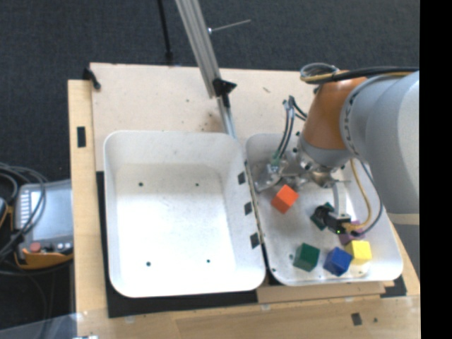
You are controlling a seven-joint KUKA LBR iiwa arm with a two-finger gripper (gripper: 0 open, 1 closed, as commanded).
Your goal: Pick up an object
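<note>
We log green cube, blue cube, yellow cube in right bin | orange cube below jaws | jaw state: cannot tell.

The arm is a thick, rounded grey tube, with a smooth orange band above the wrist. Thin dark and pale cables loop along the band and trail off the wrist. The hand is a small cluster of silvery metal parts with dark fittings.
</note>
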